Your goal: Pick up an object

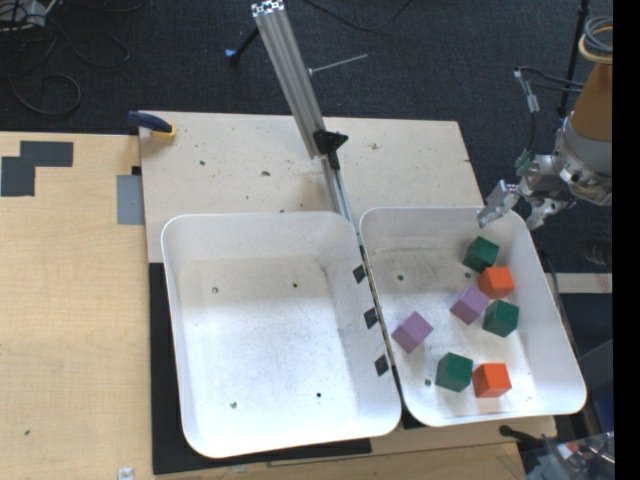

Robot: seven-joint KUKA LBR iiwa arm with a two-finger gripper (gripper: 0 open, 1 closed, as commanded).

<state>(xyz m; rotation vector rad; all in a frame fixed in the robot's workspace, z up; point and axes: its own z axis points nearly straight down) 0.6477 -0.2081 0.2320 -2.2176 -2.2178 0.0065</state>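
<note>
1. Dark carpet strewn with cables surrounds a pale wooden bench [300, 158], and on it two shallow white bins sit side by side – the left bin [190, 258] bare of objects, the right bin [560, 388] holding all the blocks. A slanted aluminium bar [290, 68] runs down toward the seam between them, likely part of a camera or fixture mount.

2. Seven blocks lie loose in the right bin, apparently scattered so that a grasp attempt can pick any one: a green cube [481, 253] nearest the far right corner, an orange cube [496, 281] touching it, a purple cube [468, 304] and a second green cube [500, 317] just below, another purple cube [412, 331] toward the bin's left wall, and a third green cube [454, 372] beside a second orange cube [491, 379] near the front edge.

3. Over the far right corner of that bin hangs the gripper [520, 203] – its two fingers look spread apart with nothing between them. It appears raised above the rim rather than down among the blocks.

4. My judgement: the green cube at the far corner is the closest candidate, just toward the front of the bin from the fingertips; the gripper would need to come inward and descend.
</note>
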